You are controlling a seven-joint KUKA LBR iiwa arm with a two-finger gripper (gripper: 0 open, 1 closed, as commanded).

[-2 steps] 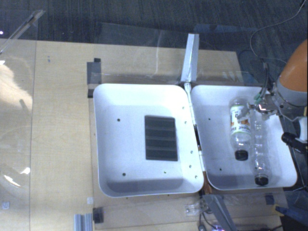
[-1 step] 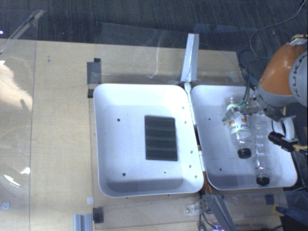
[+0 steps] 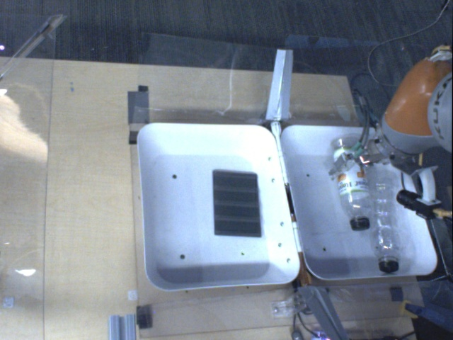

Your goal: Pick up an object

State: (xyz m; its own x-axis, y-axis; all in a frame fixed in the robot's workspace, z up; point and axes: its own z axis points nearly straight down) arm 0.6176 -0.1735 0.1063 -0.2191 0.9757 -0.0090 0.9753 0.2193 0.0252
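Two clear plastic bottles lie in the right bin (image 3: pixel 311 225). One bottle (image 3: pixel 352 186) carries a paper label and points its black cap toward the front. The other bottle (image 3: pixel 384 234) lies to its right, nearer the front wall, also with a black cap. A black ridged rectangular pad (image 3: pixel 237 202) lies flat in the middle of the left bin (image 3: pixel 170 154). My gripper (image 3: pixel 363 154) hangs at the back of the right bin, right over the base end of the labelled bottle. The grey wrist and orange band rise behind it at the right.
A metal divider post (image 3: pixel 279 83) stands behind the seam between the two bins. The bins' raised walls meet in the middle. A clear panel covers the bench on the left.
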